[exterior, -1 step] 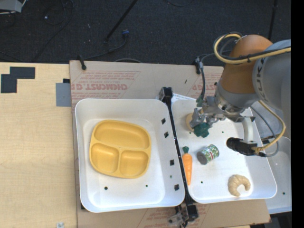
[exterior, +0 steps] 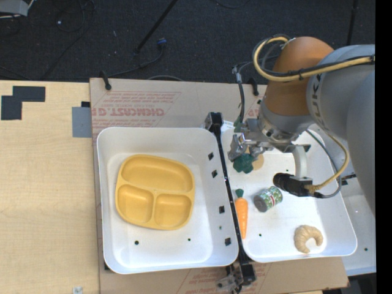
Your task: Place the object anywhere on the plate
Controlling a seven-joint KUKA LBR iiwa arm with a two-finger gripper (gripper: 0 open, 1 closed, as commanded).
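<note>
A yellow plate [exterior: 155,190] with three compartments lies in the left bin [exterior: 122,146]. My gripper [exterior: 242,152] hangs over the left side of the right bin [exterior: 334,225], close to the wall between the bins. A small dark green object [exterior: 244,163] sits right at the fingertips, and the fingers look shut on it. The plate lies well to the left of the gripper, across the dividing wall.
In the right bin lie an orange carrot [exterior: 241,216] by the dividing wall, a small green-labelled can [exterior: 268,198] on its side, a tan croissant [exterior: 307,237] near the front right, and a tan round piece [exterior: 258,161] beside the green object. Black clips line the dividing wall [exterior: 222,182].
</note>
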